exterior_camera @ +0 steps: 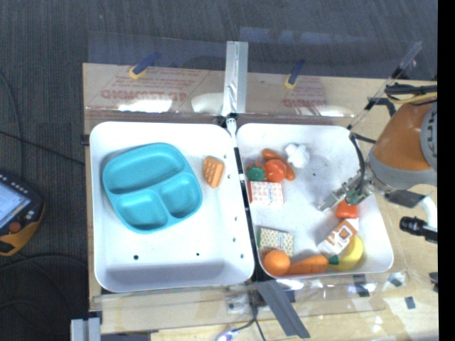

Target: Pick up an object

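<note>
- table (106, 98) carries two white bins side by side
- left bin (142, 261) holds blue tray (151, 185), three compartments, sits in the bin's upper left part
- right bin (313, 219) holds the small toys, mostly along its left wall and front edge
- arm (402, 148) reaches in from the right, orange band above the wrist, over the right bin's right wall
- pincer (341, 196) low over the right bin's right half, just beside a small red toy (347, 210); red toy touches or sits just under the tips; cannot tell if the pincer is open or closed, nothing clearly between the tips
- carrot (307, 265) lies along the front edge, between orange ball (276, 262) and banana (351, 252)
- carton (338, 236) tilted, just above banana, below the red toy
- patterned box (276, 240) just above orange ball
- pink box (266, 192) by left wall, red-and-green veg (269, 168) above it
- white lump (297, 154) near top, right of the veg
- orange wedge (212, 170) in left bin, right of tray, near the divider
</note>
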Robot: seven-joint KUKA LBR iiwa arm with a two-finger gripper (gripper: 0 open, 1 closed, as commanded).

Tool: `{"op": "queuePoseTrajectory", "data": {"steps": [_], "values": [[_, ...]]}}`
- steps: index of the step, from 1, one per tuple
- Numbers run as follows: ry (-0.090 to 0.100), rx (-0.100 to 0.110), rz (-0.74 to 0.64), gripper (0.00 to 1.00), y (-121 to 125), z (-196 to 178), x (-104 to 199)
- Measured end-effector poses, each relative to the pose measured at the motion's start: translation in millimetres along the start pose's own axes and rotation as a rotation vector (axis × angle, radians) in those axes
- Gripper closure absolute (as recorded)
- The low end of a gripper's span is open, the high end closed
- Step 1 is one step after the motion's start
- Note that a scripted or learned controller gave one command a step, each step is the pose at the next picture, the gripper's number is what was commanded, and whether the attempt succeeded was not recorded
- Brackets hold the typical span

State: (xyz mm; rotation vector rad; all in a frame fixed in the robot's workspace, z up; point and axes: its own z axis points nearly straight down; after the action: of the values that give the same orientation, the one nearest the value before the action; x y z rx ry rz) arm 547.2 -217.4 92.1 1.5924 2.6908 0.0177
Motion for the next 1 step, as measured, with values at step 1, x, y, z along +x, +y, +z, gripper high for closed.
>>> {"op": "queuePoseTrajectory", "data": {"steps": [1], "values": [[-0.010,0.001,0.376,1.00,-32.9,-1.4,42.5]]}}
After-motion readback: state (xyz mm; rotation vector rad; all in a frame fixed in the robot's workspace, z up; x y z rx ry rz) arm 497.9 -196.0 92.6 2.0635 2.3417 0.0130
